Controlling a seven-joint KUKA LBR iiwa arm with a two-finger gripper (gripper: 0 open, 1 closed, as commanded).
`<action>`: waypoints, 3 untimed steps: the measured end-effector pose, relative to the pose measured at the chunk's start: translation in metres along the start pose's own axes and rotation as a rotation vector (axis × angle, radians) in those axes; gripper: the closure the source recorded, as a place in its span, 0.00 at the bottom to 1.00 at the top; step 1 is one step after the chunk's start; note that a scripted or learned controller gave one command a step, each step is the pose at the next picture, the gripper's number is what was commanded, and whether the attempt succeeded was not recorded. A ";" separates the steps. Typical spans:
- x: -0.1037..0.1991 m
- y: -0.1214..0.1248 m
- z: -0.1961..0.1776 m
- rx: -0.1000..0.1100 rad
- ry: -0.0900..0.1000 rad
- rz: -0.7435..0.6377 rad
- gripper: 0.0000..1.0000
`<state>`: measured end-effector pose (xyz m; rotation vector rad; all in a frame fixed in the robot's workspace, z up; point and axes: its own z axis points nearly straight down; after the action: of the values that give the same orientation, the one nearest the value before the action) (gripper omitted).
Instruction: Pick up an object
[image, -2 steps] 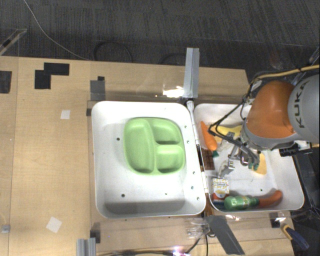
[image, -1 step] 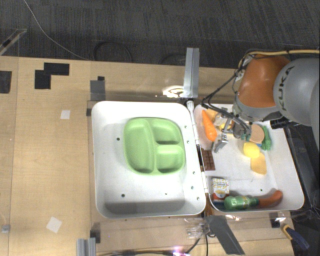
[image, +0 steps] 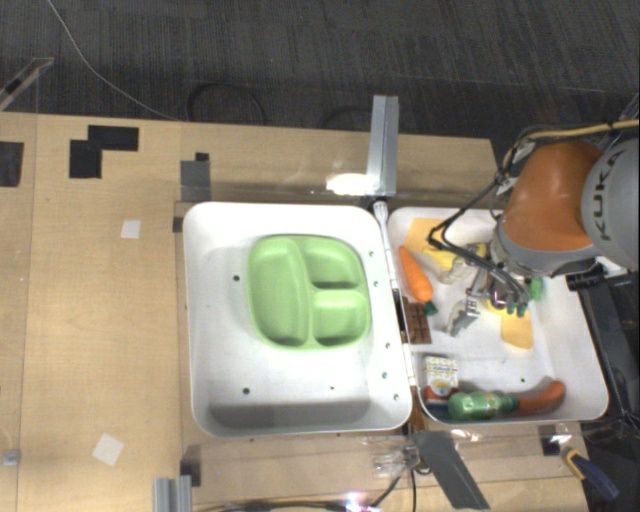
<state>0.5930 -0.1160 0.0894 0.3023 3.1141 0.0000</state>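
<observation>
Green tray (image: 305, 290) in left bin (image: 215, 400), well left of claw. Carrot (image: 416, 275) just left of claw, in right bin (image: 590, 385). Claw (image: 464, 318) low over right bin floor, fingers slightly spread, nothing between them. Green bottle (image: 478, 404) and sausage (image: 540, 396) below claw. Yellow piece (image: 517, 330) just right of claw.

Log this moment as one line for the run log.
arm: over right bin | pincer: low, beside carrot | grasp: none seen | left bin: green tray
</observation>
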 end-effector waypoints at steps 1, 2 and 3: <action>0.019 0.028 -0.001 0.002 -0.004 -0.079 0.00; 0.072 0.011 -0.003 -0.002 -0.008 0.114 0.00; 0.093 -0.026 -0.003 0.001 -0.010 -0.086 0.00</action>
<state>0.4969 -0.1237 0.0914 0.1681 3.1146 -0.0036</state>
